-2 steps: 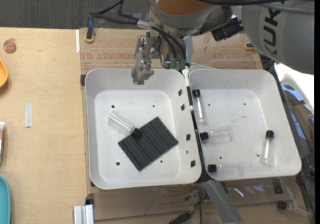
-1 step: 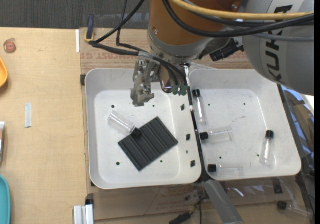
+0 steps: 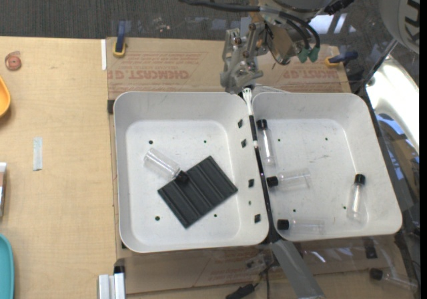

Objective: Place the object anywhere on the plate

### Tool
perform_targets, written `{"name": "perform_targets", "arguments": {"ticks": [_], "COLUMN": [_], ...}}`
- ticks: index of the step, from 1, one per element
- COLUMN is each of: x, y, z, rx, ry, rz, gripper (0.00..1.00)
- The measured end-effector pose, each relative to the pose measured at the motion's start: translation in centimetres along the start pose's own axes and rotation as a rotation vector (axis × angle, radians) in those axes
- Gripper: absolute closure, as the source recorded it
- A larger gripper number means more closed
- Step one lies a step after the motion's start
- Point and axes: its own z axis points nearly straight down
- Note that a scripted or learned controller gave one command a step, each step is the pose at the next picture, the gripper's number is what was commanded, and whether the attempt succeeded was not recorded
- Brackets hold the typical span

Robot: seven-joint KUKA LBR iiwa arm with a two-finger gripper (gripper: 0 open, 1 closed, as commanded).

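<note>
You are looking at clear plastic vials with black caps, likely light, rigid and slippery, so aim across the middle of a barrel. One vial point(image 3: 162, 163) is lying in the left bin point(image 3: 127, 157), touching the dark ribbed plate point(image 3: 198, 191). The end effector point(image 3: 241, 81) is hovering above the bins' rear edge; you cannot tell how it is set.

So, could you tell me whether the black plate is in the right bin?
No, the plate lies in the left bin, with a clear vial touching its upper-left corner.
</note>
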Motion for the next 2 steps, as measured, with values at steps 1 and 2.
{"name": "perform_targets", "arguments": {"ticks": [1, 2], "x": [-2.0, 0.8], "y": [5.5, 8.3], "z": [3.3, 7.1], "rx": [-0.001, -0.001], "ry": [0.003, 0.004], "rz": [0.051, -0.037], "gripper": [1.00, 1.00]}}
